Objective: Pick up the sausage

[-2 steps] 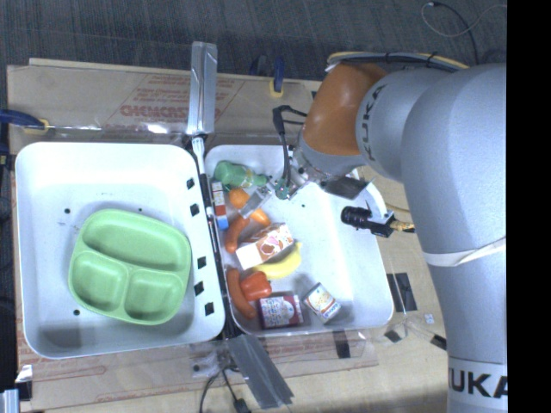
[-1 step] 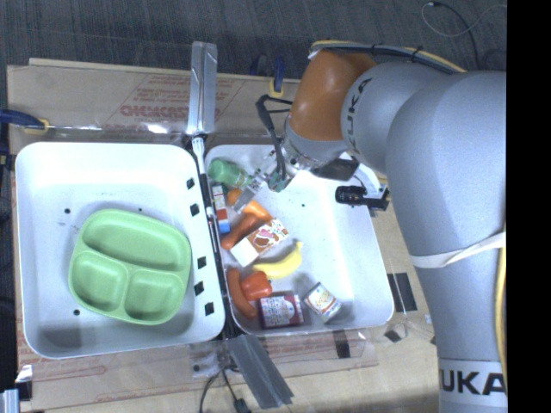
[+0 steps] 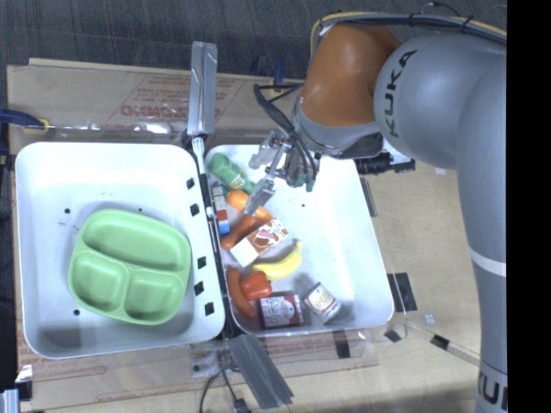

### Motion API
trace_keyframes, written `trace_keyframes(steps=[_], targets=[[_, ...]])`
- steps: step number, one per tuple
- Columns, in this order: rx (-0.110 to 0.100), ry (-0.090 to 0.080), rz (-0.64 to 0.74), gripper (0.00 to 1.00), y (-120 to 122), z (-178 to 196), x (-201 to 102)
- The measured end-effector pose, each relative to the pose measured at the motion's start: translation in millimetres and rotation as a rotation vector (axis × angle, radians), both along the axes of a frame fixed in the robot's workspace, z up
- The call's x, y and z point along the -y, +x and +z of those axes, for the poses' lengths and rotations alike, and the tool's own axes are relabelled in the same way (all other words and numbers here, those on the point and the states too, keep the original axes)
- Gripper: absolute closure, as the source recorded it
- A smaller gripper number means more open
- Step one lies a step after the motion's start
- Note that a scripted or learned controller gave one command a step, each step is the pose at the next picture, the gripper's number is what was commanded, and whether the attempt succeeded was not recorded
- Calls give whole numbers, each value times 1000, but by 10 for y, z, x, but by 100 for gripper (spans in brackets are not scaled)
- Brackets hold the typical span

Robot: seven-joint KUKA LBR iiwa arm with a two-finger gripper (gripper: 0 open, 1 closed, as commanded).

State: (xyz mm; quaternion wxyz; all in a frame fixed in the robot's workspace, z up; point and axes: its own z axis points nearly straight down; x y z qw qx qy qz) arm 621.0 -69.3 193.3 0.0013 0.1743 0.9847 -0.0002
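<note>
Note that the sausage (image 3: 244, 228) lies in the right bin (image 3: 362, 256), near its left wall, long axis slanting. The gripper (image 3: 269, 179) hovers just beyond it, fingers spread, grasping nothing; move nearer and left.

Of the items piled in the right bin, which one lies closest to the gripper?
The green item at the bin's far left corner, just left of the gripper; the banana and cans lie farther toward the near edge.
</note>
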Motion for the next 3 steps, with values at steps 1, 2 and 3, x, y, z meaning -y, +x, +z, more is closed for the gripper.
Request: trace_keyframes(steps=[1, 2, 3], targets=[[18, -2, 270, 0, -141, -754, 294], [-38, 9, 446, 0, 247, -1024, 342], [-27, 9, 711, 0, 302, -1051, 280]])
